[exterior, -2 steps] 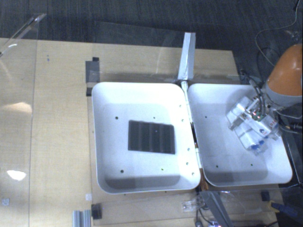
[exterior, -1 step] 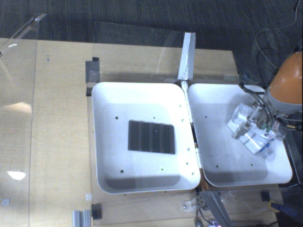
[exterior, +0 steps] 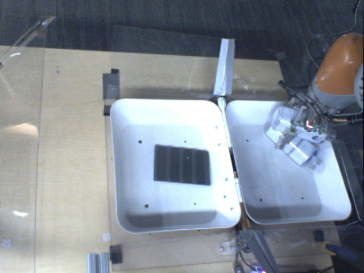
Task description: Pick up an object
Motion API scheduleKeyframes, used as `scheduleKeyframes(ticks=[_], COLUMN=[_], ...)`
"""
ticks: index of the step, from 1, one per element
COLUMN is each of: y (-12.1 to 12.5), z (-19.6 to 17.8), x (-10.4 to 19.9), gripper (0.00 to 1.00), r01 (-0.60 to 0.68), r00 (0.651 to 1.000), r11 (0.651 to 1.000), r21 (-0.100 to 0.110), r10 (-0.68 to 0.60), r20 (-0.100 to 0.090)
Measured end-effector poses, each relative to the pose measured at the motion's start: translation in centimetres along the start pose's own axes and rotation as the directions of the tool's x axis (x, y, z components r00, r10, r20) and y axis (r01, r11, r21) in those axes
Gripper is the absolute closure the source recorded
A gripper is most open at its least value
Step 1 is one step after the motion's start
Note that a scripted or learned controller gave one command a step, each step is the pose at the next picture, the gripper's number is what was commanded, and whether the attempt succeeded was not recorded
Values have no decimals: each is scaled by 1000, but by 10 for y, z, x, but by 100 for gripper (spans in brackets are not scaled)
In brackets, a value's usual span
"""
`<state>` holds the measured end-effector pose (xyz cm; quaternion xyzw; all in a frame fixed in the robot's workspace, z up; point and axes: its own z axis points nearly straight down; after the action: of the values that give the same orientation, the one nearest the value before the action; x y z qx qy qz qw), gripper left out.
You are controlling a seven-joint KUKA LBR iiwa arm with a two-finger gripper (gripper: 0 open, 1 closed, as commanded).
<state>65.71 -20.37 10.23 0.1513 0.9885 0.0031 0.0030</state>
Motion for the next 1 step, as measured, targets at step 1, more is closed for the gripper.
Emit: scheduleKeyframes(ticks=[1], y=[17], z=[-115], x=[11], gripper=[0], r01=[45], r00=[999], r11=[999], r21=[4], r10=[-45], r20=[7])
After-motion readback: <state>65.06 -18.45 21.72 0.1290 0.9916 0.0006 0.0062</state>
